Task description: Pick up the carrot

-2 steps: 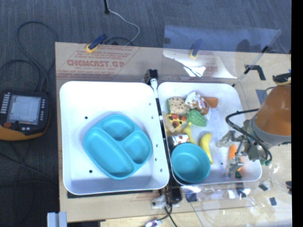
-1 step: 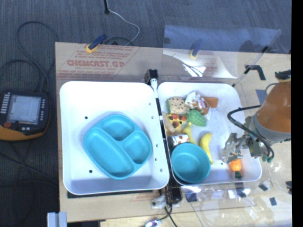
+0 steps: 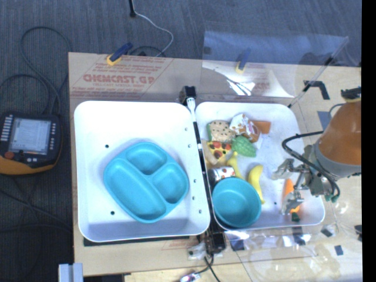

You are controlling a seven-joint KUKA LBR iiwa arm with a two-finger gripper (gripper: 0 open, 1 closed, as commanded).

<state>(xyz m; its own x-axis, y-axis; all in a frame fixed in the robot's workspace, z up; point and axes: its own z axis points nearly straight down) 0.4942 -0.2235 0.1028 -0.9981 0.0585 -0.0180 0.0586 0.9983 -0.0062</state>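
Note:
The carrot is a small orange piece with a green tip. It lies on the floor of the right bin near the front right corner. My gripper hangs just above the carrot's far end, reaching in from the right below the orange band. Its fingers look spread and open, with the carrot's upper end partly hidden under them. I see nothing lifted between them.
A blue bowl and a banana sit just left of the carrot. Toy foods, among them a cookie and a green piece, crowd the bin's back. The left bin holds a blue divided plate.

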